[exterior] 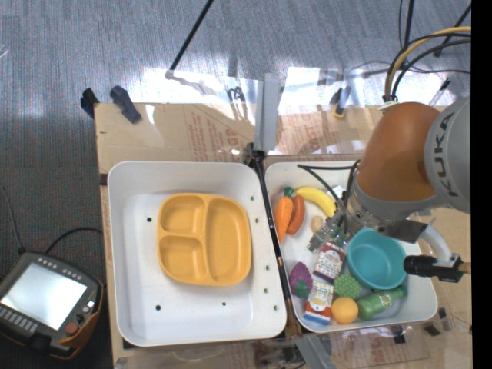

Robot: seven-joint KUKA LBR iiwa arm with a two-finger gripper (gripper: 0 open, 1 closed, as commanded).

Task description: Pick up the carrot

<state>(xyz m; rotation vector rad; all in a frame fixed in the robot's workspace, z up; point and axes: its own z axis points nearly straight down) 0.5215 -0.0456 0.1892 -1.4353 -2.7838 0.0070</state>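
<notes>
Orange and slim, the carrot (284, 216) is lying in the right bin (427, 302), close against its left wall, with a second, redder carrot-like piece (297, 214) touching its right side and a banana (317, 199) just beyond. Nothing is lifting it; it is resting on the bin floor, so by my reading the pick is not yet done and both the grasp and the lift are remaining. The arm (403, 164) is hanging over the middle of the right bin, and its bulk is covering the wrist, so whether the gripper is spread or pressed together cannot be told.

Counting the right bin: one teal bowl (376, 258), two small cartons (325, 280), one purple piece (300, 278), one orange fruit (345, 310) and one green piece (379, 301) are crowding the near half. The left bin (138, 314) is holding one yellow divided plate (205, 238) with three compartments, nothing in them.
</notes>
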